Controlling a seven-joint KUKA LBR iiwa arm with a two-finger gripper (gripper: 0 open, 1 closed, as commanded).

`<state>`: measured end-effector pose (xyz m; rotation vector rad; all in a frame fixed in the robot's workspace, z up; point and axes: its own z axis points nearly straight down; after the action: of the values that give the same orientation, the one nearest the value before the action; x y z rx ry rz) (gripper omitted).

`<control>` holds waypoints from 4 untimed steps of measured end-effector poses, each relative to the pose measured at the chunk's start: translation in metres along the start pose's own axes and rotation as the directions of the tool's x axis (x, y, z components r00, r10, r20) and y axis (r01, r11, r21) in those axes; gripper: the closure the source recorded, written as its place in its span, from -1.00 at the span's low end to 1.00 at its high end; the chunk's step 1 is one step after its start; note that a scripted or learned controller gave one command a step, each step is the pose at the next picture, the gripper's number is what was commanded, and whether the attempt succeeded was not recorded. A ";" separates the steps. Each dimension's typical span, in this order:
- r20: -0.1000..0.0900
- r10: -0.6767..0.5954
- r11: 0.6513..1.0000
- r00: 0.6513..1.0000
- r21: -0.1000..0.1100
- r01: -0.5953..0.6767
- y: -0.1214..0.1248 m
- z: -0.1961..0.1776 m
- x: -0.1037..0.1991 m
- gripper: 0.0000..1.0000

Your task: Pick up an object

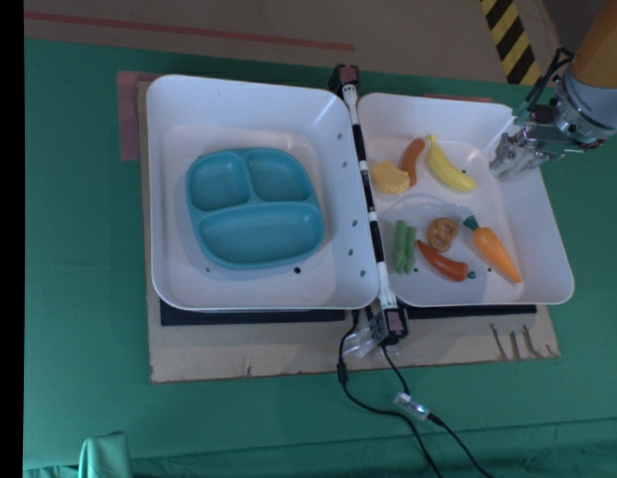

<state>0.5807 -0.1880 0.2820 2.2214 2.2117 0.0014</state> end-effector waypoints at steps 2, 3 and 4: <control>0.000 -0.001 1.000 1.000 0.000 0.001 0.101 -0.070 0.001 1.00; -0.001 -0.001 1.000 1.000 0.002 0.001 0.087 -0.056 0.016 1.00; 0.000 0.000 1.000 1.000 0.002 0.000 0.073 -0.028 0.002 1.00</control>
<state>0.6535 -0.1857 0.3104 2.2226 2.2128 -0.0004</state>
